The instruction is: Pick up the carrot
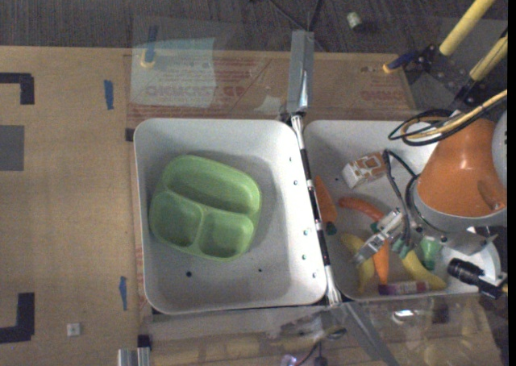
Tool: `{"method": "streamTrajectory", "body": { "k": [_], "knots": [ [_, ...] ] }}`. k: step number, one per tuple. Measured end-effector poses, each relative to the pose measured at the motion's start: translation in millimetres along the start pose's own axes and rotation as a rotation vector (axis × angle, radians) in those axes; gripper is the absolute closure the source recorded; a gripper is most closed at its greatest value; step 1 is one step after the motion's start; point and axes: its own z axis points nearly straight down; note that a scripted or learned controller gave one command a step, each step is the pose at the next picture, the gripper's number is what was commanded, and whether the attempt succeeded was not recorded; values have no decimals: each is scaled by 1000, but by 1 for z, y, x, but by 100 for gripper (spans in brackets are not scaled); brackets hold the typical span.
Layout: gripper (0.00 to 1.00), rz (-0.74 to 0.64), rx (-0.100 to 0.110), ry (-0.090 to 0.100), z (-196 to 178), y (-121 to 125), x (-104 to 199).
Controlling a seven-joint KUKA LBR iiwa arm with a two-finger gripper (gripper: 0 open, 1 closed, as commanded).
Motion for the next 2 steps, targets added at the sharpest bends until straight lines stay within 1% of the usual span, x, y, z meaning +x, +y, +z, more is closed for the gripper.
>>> {"method": "streamTrajectory", "body": {
  "k": [1,2],
  "knots": [
    [0,-57,12,9,7,-13,-7],
    [0,267,14,7,8,66,-32]
  ]
}}
